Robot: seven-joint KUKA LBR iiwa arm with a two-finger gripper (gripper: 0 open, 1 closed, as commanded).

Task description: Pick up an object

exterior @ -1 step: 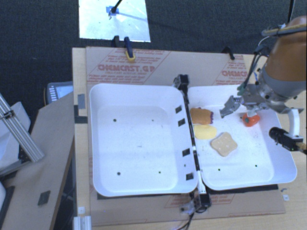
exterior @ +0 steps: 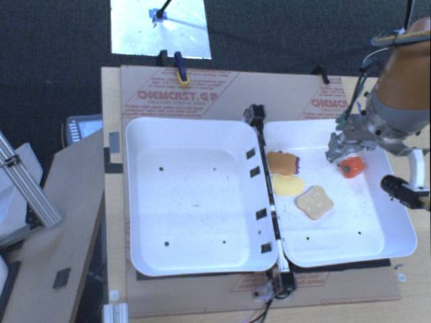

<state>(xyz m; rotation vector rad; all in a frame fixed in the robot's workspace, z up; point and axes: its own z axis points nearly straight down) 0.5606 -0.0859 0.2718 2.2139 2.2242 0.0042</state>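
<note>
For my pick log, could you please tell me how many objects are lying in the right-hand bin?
4: an orange-brown piece near the divider, a yellow piece just below it, a toast slice lower down, and a red piece beside the gripper, which may hide more.

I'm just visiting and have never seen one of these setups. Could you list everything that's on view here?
bins: 2, white, side by side on the bench; left bin, right bin
red object: 1, red-orange, right bin, far side, right by the gripper
orange object: 1, orange-brown, right bin, near the divide between the bins
yellow object: 1, pale yellow, right bin, just in front of the orange one
tan object: 1, beige, like a bread slice, right bin, middle
cardboard sheet: 1, brown with red print, under both bins
clamp: 1, yellow and black, far edge of the cardboard
arm: 1, grey with orange band, reaching in from the right
gripper: 1, grey, low over the right bin beside the red object
</note>
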